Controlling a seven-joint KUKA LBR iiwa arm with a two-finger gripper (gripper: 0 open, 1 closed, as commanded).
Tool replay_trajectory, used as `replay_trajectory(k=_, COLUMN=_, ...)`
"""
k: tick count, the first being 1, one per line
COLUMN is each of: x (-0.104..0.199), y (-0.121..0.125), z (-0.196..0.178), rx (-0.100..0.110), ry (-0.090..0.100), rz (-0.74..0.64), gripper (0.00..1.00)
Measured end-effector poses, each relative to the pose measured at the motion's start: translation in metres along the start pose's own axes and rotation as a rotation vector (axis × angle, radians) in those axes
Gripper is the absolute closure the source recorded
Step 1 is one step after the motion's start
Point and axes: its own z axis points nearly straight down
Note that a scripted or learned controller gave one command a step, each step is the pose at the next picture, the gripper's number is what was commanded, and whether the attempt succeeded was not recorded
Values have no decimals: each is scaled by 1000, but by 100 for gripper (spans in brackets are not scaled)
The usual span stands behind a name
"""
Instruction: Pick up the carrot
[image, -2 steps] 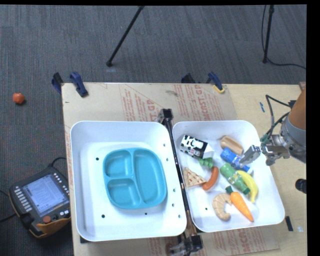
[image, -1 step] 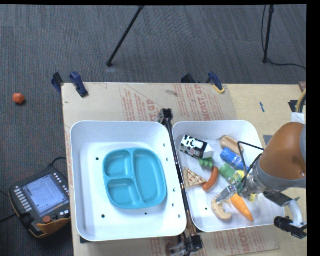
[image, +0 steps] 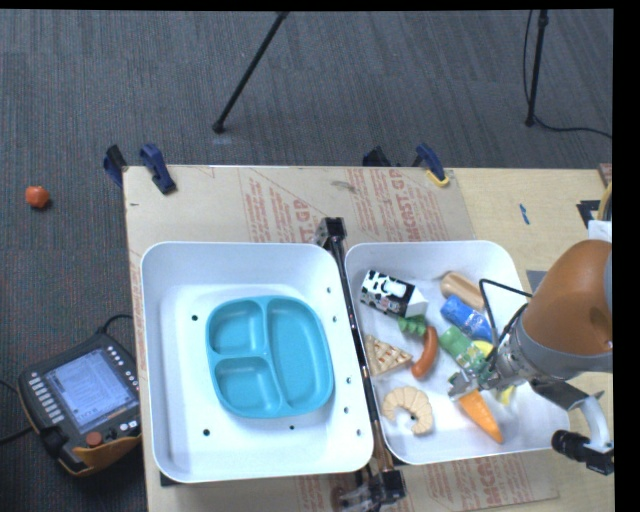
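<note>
We look down on a desk (image: 300, 200) with two white bins side by side; the left bin (image: 170, 300) holds a blue tray (image: 270, 355); the right bin (image: 510, 265) holds toy food, with the carrot (image: 481, 416) lying near its front right corner, just beside a croissant (image: 410, 408); the arm (image: 570, 310) reaches in from the right and its hand (image: 475, 378) hangs just above the carrot's thick end; we cannot tell whether the hand is open or closed; we judge this the approach step; next, it needs to drop squarely over the carrot and close.
</note>
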Motion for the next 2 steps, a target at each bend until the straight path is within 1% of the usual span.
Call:
replay_trajectory(k=1, x=52, y=10, z=-136, rx=5, ry=1, rz=31, gripper=100)
replay_trajectory(k=2, x=110, y=20, z=-125, rx=9, ry=2, rz=161, gripper=100)
